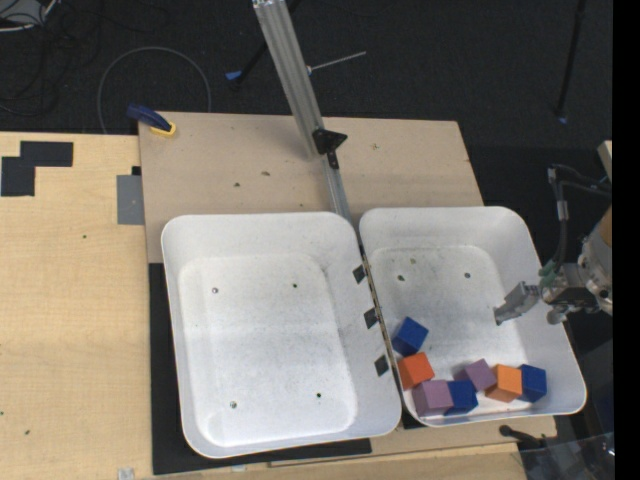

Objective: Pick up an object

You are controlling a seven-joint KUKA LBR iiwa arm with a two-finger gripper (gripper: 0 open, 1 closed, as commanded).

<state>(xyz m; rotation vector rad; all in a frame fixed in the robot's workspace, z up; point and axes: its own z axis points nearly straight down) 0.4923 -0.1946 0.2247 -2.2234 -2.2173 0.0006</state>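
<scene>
Two shallow white plastic bins (265, 238), faintly grey-speckled, sit on a pale tan wooden bench (240, 163); the right one holds three blue foam cubes (409, 335), two orange foam cubes (416, 369) and two purple foam cubes (433, 396)

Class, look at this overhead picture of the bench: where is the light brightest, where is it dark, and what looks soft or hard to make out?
In the camera view, the two shallow white plastic bins are brightest, nearly washed out; the floor behind the bench is almost black; the small coloured foam blocks are clear, though with soft edges; the grey gripper at the right bin's edge is dim and blurred.
</scene>
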